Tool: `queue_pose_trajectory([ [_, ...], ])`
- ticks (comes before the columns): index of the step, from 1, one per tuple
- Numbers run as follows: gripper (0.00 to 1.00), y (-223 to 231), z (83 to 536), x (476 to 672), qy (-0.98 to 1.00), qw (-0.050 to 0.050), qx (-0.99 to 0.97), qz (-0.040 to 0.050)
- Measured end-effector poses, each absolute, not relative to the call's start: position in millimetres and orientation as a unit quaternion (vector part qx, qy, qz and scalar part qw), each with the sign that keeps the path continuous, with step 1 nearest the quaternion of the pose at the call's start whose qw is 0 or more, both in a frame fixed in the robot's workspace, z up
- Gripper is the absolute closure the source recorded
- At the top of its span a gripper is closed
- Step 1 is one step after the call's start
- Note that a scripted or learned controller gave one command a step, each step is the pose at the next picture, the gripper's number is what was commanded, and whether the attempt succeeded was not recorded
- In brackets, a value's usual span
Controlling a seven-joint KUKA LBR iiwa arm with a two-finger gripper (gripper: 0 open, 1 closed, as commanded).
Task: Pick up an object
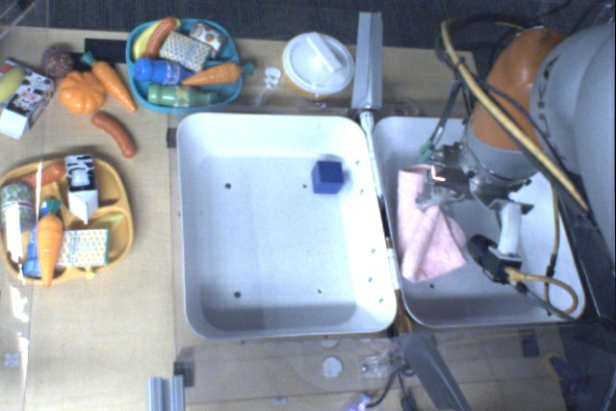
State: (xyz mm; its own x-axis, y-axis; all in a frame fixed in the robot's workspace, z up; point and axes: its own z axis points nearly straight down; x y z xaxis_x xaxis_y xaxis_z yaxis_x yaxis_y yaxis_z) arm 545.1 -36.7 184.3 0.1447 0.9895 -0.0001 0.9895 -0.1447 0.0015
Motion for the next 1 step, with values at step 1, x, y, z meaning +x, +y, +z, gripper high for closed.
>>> queue_pose_trajectory([
  [1, 1.00, -28.3, 288.8, 557.5, 0.589, 0.001, 0.808, 0.0005],
])
